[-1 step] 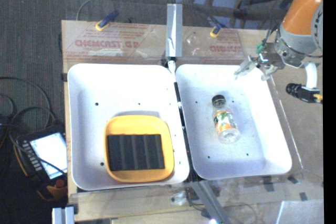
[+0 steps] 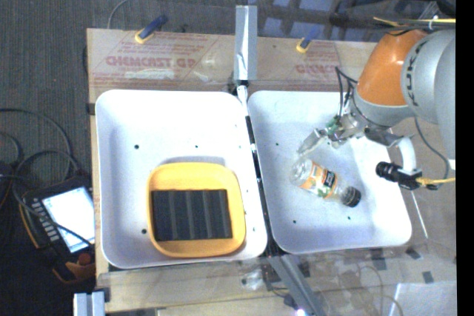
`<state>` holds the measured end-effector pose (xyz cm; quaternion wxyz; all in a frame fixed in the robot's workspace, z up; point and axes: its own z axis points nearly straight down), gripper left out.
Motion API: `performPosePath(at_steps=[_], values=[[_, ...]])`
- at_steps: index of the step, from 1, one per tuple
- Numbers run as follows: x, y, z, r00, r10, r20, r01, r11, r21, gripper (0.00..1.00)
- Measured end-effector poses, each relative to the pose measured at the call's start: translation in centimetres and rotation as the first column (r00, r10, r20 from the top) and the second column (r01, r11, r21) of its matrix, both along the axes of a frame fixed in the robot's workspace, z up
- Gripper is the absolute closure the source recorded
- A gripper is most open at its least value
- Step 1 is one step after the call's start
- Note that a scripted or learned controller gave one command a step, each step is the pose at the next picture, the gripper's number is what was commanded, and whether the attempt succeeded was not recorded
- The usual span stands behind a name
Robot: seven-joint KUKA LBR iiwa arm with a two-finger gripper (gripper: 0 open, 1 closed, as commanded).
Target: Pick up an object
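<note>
My gripper (image 2: pixel 320 138) hangs low in the right bin (image 2: pixel 385 233), just above the bottle (image 2: pixel 323 180) lying on its side; whether it's open I cannot tell. I'd straddle the bottle's body crosswise, avoiding the cap end, before squeezing.

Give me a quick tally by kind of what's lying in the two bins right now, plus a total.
Yellow trays with a dark slatted centre: 1, the yellow tray in the left bin.
Clear plastic bottles with an orange label and dark cap: 1, the bottle lying on its side in the right bin, just below the gripper.
Total: 2
</note>
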<state>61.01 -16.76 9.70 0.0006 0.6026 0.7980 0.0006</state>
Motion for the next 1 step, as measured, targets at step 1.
performPosePath(at_steps=[1], values=[[-4.78,4.04,-0.42,0.979,0.204,0.015,-0.203,0.979,-0.008,0.00]])
